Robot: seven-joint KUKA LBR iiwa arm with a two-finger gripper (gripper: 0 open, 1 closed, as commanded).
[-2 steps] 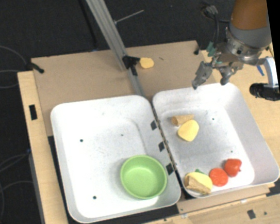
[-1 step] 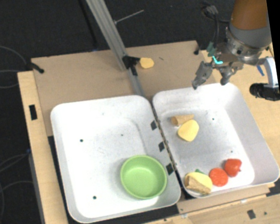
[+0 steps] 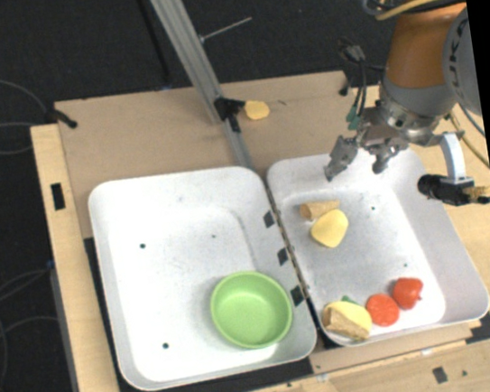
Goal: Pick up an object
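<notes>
My gripper (image 3: pixel 360 160) hangs over the far edge of the right bin (image 3: pixel 433 235), fingers spread open with nothing between them. Below and to its left lie a tan wedge (image 3: pixel 318 210) and a yellow lump (image 3: pixel 330 229), touching each other. At the bin's near edge sit a yellow and tan piece (image 3: pixel 347 319), an orange-red ball (image 3: pixel 382 310) and a red pepper-like object (image 3: pixel 408 292). All of these lie apart from the gripper.
The left bin (image 3: pixel 158 222) holds a green bowl (image 3: pixel 251 309) near its front right corner. A slanted metal pole (image 3: pixel 192 52) rises behind the bins. A small yellow object (image 3: pixel 257 109) lies on the bench beyond them.
</notes>
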